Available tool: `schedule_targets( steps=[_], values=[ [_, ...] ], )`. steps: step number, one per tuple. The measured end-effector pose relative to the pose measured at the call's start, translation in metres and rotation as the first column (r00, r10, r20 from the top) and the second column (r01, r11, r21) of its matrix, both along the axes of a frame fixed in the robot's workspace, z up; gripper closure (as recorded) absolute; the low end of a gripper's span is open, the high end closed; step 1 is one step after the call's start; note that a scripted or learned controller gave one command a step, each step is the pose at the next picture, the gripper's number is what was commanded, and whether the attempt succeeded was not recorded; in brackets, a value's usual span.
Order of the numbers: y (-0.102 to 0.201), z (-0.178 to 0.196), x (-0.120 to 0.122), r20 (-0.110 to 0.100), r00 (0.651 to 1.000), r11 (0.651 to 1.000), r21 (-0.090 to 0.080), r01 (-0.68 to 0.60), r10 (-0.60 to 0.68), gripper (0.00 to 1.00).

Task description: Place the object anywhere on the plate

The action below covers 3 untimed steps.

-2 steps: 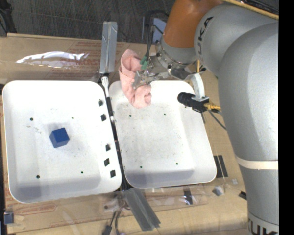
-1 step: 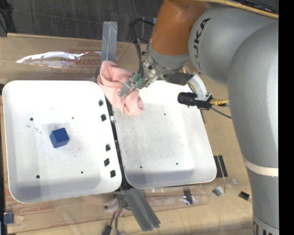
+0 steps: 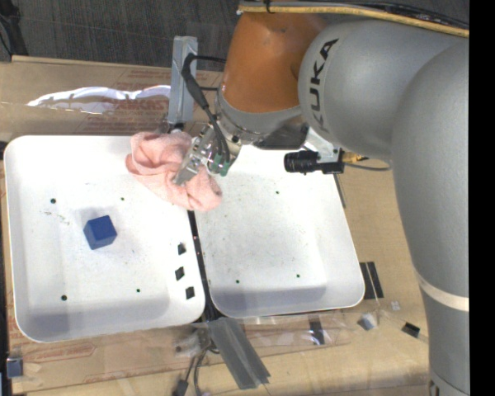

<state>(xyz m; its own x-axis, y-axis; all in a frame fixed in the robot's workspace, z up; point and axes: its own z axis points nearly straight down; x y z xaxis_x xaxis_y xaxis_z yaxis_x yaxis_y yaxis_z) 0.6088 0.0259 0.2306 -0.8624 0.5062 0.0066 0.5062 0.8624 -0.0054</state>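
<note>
We log the gripper (image 3: pixel 191 168) at upper centre, pressed onto a pink cloth (image 3: pixel 161 162); we cannot tell its grasp. A blue cube (image 3: pixel 100 231) sits in the left bin (image 3: pixel 33 304).

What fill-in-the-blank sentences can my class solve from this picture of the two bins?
1. The small cube in the left bin is coloured ____.
2. The pink cloth lies across the divide between the two ____.
3. The gripper is right over the ____.
4. The band above the arm's wrist is ____.

Missing words: blue; bins; cloth; orange
</note>
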Motion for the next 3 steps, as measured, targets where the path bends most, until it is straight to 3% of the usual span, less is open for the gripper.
schedule_targets(
  steps=[1, 2, 3],
  values=[
    [0.037, -0.004, -0.013, -0.001, 0.921, 0.921, 0.003, -0.391, 0.391, 1.0],
    [0.078, -0.013, -0.026, 0.001, 0.86, 0.86, 0.004, -0.51, 0.51, 1.0],
    [0.125, -0.009, -0.044, 0.0, 0.858, 0.858, 0.003, -0.514, 0.514, 1.0]
  ],
)
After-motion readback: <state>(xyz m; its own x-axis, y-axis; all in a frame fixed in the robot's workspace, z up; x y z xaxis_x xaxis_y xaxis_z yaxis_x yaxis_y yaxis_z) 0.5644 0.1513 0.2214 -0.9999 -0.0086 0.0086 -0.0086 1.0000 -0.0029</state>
